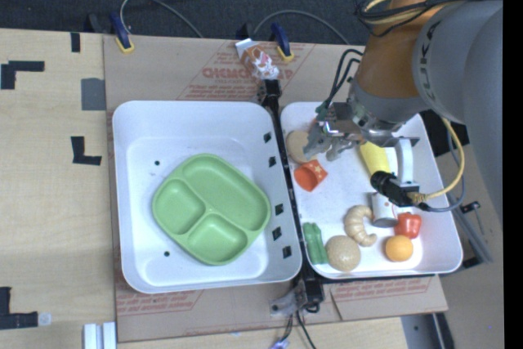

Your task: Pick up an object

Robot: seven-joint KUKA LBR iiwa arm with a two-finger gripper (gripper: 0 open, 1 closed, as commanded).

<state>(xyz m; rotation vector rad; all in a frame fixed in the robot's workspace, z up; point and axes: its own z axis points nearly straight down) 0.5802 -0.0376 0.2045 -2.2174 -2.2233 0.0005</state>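
Observation:
My gripper (324, 148) hangs over the upper left part of the right bin (441, 257), reaching in from the right. It looks open, with nothing between its fingers. A beige round object (294, 145) lies just left of it, touching the bin's left wall. A red-orange block (310, 175) sits just below the fingertips (314, 145). A yellow object (375, 157) lies to the right, partly under the wrist.
The right bin also holds a croissant (359, 223), a grey can (382, 209), a red pepper (409, 225), an orange (399, 248), a beige ball (342, 252) and a green item (314, 242). A green divided plate (211, 208) lies in the left bin (135, 127).

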